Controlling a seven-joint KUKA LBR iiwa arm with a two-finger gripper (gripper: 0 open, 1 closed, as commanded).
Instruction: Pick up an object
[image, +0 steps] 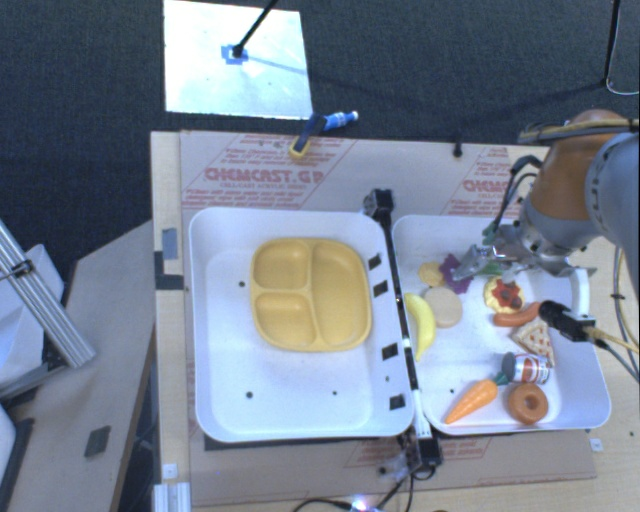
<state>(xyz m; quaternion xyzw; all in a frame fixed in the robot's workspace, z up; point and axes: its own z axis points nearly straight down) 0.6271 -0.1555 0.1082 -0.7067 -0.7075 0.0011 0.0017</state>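
I see the toy food lying loose in the right bin (590, 400): a purple piece (462, 270) at about ten o'clock, a pizza round (503, 296) and sausage (514, 317) near centre, a banana (421, 326) at nine, a carrot (472, 399) and doughnut (527, 403) toward six. My pincer (482, 260) hangs low just beside the purple piece, and I cannot tell how its jaws stand. The left bin (215, 330) on the worktop (250, 170) holds a yellow divided plate (308, 295).
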